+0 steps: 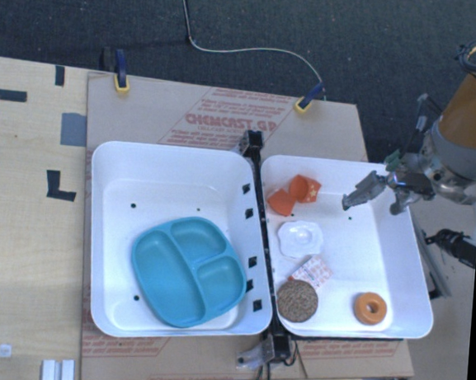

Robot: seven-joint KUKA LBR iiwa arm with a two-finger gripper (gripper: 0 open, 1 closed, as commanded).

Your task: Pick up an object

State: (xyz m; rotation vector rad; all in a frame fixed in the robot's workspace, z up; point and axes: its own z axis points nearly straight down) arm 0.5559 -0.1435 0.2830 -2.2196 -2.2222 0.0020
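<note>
Gripper [380, 194] over right bin [399, 240] rim — fingers spread, nothing between them; orange cup [295, 194] well apart.

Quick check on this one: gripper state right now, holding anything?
Gripper: open, nothing between its fingers, at the right bin's upper right, apart from the orange cup and the donut.

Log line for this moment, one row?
tool: open, above right bin far edge, holding nothing | orange cup, donut: untouched | left bin: blue tray
</note>
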